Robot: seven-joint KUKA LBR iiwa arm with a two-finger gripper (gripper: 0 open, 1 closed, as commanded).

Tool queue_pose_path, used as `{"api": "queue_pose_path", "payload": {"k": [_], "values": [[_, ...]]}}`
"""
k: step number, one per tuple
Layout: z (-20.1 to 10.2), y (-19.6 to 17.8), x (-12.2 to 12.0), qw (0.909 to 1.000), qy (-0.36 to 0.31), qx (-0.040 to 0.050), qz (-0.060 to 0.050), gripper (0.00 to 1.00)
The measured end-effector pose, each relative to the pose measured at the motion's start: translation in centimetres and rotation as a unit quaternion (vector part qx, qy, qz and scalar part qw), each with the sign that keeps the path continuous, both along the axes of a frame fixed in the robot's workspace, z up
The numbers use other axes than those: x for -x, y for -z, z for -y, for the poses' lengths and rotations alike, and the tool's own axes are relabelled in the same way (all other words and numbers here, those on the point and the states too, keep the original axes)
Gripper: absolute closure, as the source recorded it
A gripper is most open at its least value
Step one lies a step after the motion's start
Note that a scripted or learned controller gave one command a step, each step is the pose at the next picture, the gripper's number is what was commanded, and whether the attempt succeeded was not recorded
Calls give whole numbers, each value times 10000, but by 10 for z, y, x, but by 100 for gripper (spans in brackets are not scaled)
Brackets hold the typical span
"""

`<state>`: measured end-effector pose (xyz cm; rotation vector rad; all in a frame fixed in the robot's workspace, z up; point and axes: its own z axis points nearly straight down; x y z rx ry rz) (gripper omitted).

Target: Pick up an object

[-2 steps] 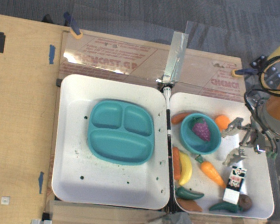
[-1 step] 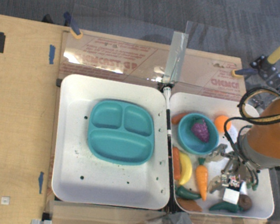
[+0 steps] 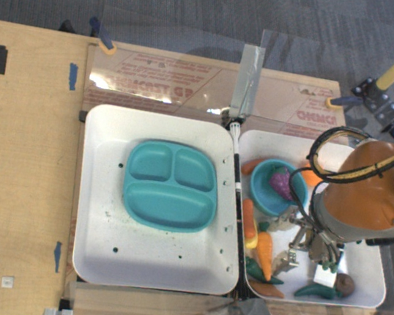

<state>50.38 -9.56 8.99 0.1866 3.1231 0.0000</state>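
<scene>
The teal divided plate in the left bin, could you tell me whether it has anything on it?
Empty. The teal divided plate lies flat in the left bin, and all three of its compartments show bare teal surface.

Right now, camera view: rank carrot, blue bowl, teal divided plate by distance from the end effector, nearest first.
1. Carrot, just left of the end effector, right bin.
2. Blue bowl, up-left, toward the right bin's back.
3. Teal divided plate, far left, in the left bin.
</scene>
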Motion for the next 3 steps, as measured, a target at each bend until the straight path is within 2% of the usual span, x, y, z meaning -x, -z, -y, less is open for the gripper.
{"api": "queue_pose_path", "payload": {"k": [1, 2, 3], "values": [[30, 1, -78, 9993, -378, 11, 1, 0], [14, 0, -40, 9998, 203, 5, -3, 0], [73, 2, -113, 9968, 796, 0, -11, 0]]}}
